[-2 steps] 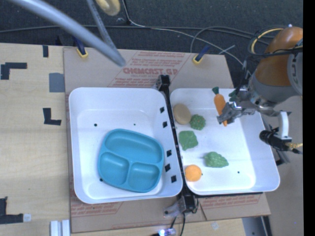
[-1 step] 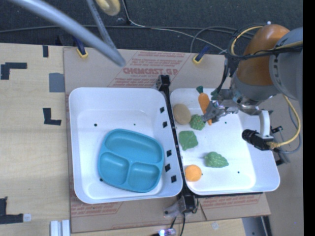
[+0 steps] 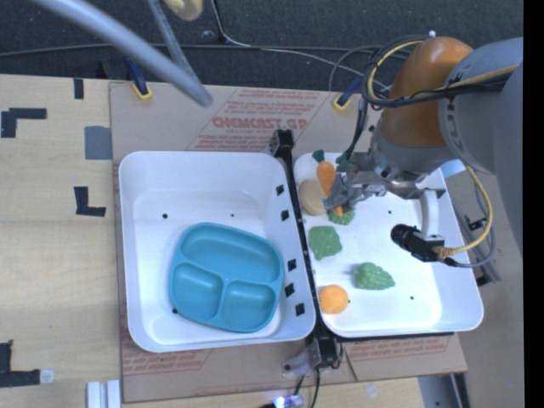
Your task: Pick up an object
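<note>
The right bin (image 3: 442, 313) holds several toy foods. An orange carrot (image 3: 326, 175) with a green top lies at the bin's far left corner, beside a beige round piece (image 3: 311, 197). My gripper (image 3: 340, 198) is low in that corner, right next to the carrot and the beige piece, and it covers part of a small green and orange item (image 3: 342, 218). A green leafy piece (image 3: 324, 241) lies just below that. Another green piece (image 3: 372, 275) sits mid-bin, and an orange ball (image 3: 333, 298) rests near the front left corner.
The left bin (image 3: 144, 185) holds a blue divided plate (image 3: 225, 276). A black divider with clips (image 3: 291, 219) runs between the bins. A black cable plug (image 3: 412, 240) hangs from the wrist over the right bin. Bare white floor lies at the right bin's front right.
</note>
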`<state>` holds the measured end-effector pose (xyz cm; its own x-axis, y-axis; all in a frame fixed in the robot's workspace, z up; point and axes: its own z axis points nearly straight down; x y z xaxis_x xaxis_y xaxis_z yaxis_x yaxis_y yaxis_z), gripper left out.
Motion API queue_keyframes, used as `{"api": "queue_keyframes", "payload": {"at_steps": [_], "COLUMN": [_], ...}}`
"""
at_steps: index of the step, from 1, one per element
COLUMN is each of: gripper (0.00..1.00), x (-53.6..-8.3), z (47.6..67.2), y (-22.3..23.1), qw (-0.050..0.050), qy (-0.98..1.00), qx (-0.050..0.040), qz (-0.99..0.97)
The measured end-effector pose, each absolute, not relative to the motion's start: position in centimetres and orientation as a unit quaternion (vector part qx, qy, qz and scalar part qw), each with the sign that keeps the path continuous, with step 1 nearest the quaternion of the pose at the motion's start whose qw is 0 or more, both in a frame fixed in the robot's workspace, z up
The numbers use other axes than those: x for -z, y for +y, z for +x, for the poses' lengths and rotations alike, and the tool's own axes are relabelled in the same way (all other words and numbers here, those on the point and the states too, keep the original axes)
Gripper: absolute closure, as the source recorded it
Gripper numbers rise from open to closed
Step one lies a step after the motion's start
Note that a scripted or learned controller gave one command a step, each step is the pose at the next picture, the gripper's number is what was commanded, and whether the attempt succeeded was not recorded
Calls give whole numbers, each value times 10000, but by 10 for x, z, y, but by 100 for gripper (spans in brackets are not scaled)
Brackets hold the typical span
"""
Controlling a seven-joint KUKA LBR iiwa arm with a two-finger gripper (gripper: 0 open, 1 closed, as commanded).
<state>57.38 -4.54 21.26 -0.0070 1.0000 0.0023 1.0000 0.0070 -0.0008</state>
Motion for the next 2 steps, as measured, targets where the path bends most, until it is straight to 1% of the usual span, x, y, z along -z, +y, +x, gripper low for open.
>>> {"api": "queue_keyframes", "payload": {"at_steps": [1,2], "gripper": [100,100], "x": [-209,-220], "z": [557,552], "y": [14,62], "qw": [19,8], "qy": [-7095,-7095], "qx": [-4,3], "qz": [-7047,-7047]}}
